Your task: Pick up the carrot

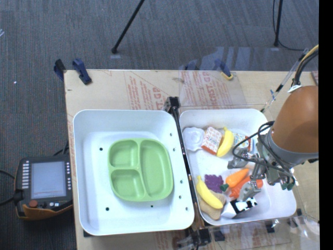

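Observation:
The carrot (238,177) is orange with a green tip and lies slanted in the middle of the right bin (281,204). My gripper (253,187) hangs low over the bin right beside the carrot's right end, under the grey wrist and its orange band (299,121). Cables and the wrist body hide part of the carrot's right end. More orange shows just below the carrot (235,191), partly covered.
The right bin also holds two bananas (207,192) (225,142), purple grapes (213,181), a red-and-white packet (212,139), a white cup (193,138) and a black-and-white item (243,205). A green divided plate (140,170) sits in the left bin (86,139).

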Motion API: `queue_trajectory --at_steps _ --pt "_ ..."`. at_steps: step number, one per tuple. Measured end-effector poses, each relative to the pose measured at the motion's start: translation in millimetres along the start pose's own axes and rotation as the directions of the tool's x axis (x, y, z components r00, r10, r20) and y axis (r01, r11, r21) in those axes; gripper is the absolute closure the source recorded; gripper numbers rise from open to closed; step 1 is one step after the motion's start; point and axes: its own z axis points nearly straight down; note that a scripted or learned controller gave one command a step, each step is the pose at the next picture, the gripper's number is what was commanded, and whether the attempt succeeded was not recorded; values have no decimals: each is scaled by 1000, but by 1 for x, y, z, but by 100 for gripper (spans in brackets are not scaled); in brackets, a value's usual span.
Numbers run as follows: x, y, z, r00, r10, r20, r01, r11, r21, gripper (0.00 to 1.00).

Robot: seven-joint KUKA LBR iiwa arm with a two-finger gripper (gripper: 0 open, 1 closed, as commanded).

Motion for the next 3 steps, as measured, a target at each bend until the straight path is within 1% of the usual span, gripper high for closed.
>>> queue_trajectory --at_steps 1,2,3 --pt "-34 -12 96 993 121 11 -121 993 0 0" --pt "-34 -10 86 993 116 7 -116 993 -1 100" --pt "4 -52 97 992 -124 20 124 992 6 100"
